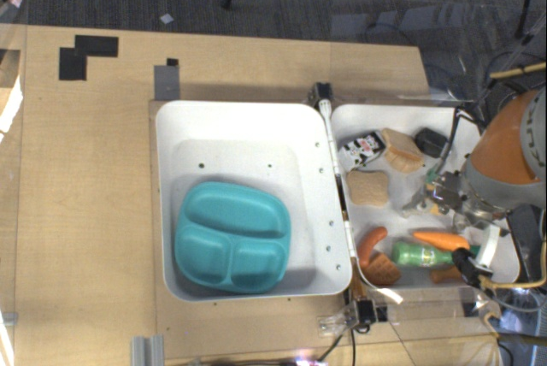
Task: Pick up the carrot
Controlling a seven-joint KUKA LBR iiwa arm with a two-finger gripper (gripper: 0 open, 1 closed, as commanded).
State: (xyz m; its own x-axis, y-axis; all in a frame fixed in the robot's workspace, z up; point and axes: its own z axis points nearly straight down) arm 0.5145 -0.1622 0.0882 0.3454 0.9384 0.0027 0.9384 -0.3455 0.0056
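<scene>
No words or numbers can be read here. A small black and white packet (362,147) in the right bin (402,112) has marks on it, but they are too small and blurry to make out.

You see a teal tray (231,237) lying in the left bin (248,121); a green bottle (420,255) and bread (370,188) share the right bin (402,109).

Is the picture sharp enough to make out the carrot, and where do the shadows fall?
Camera view: fairly soft; the carrot reads as an orange streak beside the green bottle. A soft shadow pools around the teal tray in the left bin. No strong glare.
</scene>
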